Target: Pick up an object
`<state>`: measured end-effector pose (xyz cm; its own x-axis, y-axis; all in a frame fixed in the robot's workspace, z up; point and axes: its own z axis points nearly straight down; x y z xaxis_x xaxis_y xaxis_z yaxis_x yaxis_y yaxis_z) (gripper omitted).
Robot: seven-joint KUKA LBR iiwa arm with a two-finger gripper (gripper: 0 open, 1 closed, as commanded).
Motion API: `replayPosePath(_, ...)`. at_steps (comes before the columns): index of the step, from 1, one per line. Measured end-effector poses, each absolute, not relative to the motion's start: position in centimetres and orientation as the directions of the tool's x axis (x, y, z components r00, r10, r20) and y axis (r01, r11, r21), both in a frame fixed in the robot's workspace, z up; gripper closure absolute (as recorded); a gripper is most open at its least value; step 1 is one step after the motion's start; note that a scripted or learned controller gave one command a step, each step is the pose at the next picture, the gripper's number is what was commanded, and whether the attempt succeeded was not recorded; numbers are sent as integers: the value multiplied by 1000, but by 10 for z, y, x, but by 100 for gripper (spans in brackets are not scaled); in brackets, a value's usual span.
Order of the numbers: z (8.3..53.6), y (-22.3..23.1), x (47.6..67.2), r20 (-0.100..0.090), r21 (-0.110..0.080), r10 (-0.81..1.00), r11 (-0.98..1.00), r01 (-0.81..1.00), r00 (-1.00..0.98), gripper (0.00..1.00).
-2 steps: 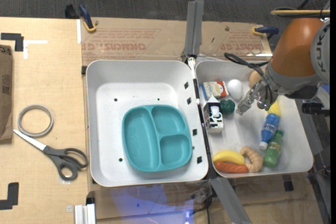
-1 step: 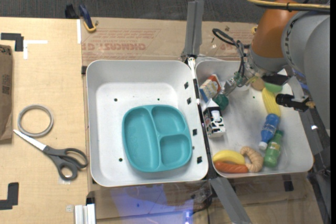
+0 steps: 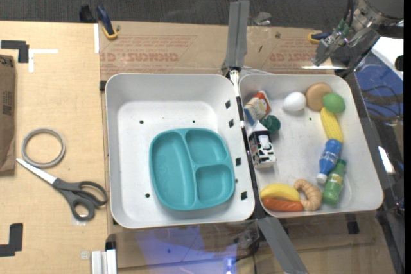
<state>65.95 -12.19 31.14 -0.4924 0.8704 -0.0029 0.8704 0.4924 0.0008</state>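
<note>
The right bin holds several toy foods. A white egg, a brown bun and a green ball lie at the back. A yellow corn cob, a blue bottle and a green bottle run down the right side. A banana, a red piece and a tan shrimp lie at the front. A black-and-white carton rests by the left wall. My gripper hangs above the bin's back right corner, apart from everything.
The left bin holds a teal divided plate. On the bench to the left lie scissors and a tape roll. A dark green piece and a red-white carton sit near the bins' shared wall.
</note>
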Motion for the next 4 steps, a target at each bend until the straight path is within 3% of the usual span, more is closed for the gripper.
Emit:
replayPosePath(1,234,-94,659,-1,-1,819,574,819,-574,100)
replayPosePath(2,92,-132,583,-1,1,378,926,378,-926,100)
replayPosePath(3,207,-194,614,-5,1,468,884,468,-884,100)
replayPosePath(4,207,-193,614,-4,1,468,884,468,-884,0)
